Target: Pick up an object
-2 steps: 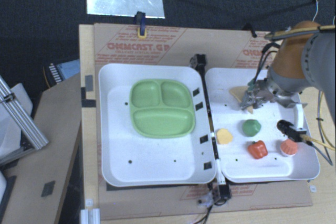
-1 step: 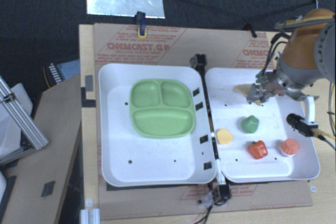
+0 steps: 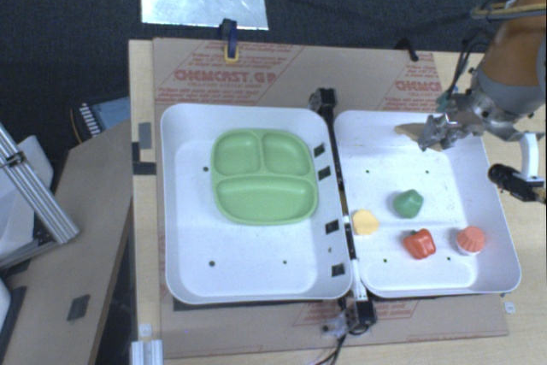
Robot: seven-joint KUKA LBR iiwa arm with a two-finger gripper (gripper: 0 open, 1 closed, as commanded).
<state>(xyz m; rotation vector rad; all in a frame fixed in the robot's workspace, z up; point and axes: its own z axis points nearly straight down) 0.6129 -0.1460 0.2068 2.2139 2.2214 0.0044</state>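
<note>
The tool [image 3: 440,132] hangs above the right white bin's [image 3: 491,201] far edge; its opening is unclear. The small green plastic pepper [image 3: 408,203] at bin centre seems light, stiff, slippery; grasp its middle.

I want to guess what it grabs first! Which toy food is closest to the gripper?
The green one. It lies higher in the right bin, nearest the gripper; the yellow, red and orange-and-white ones lie farther down.
</note>
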